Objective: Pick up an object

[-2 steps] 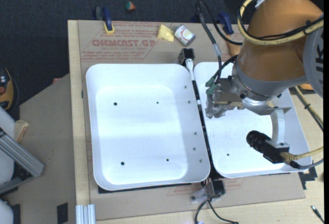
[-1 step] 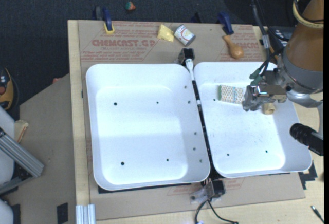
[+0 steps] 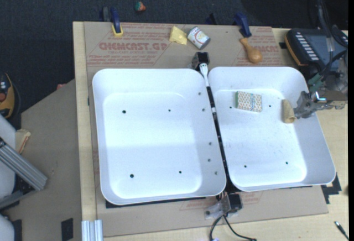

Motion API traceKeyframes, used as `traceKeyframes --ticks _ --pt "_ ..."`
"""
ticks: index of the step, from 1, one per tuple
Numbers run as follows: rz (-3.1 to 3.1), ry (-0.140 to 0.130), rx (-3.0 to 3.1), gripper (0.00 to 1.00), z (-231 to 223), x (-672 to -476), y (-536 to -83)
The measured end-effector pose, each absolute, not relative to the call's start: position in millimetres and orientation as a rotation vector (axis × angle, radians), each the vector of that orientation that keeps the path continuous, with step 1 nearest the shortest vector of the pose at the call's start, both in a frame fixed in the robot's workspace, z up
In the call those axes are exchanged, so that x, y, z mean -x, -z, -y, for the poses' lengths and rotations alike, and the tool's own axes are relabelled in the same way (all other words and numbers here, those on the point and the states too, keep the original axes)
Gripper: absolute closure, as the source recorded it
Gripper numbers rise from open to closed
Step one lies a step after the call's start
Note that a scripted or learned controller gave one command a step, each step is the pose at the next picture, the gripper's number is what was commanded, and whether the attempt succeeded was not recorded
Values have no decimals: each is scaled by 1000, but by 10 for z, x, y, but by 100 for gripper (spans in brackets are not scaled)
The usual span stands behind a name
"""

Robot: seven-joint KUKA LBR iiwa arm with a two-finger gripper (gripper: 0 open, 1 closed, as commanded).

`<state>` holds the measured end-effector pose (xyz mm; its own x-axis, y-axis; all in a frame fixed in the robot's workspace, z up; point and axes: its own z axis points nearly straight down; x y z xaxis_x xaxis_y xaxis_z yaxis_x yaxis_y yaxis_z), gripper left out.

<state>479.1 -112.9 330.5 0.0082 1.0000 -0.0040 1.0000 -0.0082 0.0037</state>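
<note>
Arm enters from the right edge of the camera view, at about mid-height of the frame. Only its end section shows: dark cabling and grey metal parts lead leftward to the gripper (image 3: 304, 106). Gripper sits low, at the right-hand rim of the right bin (image 3: 326, 151), pointing left and slightly downward into it. Fingers are small, metallic and blurred; their spacing cannot be made out. A tan object (image 3: 288, 111) lies just beside the tips, contact uncertain.
</note>
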Motion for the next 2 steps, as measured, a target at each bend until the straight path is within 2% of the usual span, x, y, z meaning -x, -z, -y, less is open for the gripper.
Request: traceKeyframes --ticks 1,2 --pt "-2232 2 -2219 100 466 -4792 -3005" --pt "-2218 -14 -2210 100 339 -5035 -4177"
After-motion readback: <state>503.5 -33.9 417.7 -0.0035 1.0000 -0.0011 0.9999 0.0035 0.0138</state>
